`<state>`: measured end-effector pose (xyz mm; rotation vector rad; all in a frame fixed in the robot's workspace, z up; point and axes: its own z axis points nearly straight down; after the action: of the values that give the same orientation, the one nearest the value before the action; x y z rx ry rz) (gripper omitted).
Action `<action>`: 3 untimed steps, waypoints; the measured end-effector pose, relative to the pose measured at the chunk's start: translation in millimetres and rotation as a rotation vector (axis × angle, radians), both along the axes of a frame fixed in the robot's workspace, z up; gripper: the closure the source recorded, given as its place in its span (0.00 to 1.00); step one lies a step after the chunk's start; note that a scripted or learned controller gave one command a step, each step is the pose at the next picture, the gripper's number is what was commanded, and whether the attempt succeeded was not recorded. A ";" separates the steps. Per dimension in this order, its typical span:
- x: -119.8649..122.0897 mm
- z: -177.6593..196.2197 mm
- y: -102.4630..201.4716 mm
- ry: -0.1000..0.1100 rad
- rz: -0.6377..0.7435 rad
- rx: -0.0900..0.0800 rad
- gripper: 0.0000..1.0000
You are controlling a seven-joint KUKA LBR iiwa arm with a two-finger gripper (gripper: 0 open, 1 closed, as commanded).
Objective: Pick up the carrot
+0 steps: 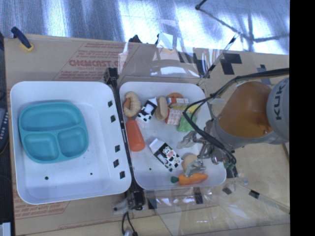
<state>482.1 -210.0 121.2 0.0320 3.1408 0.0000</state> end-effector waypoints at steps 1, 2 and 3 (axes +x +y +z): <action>-3.0 18.6 1.1 -0.002 0.319 0.000 0.00; 8.7 12.6 2.2 -0.002 0.563 0.001 0.00; 11.1 6.1 0.5 -0.016 0.902 -0.013 0.00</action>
<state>493.2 -209.5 127.3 -1.3333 2.8264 -0.0187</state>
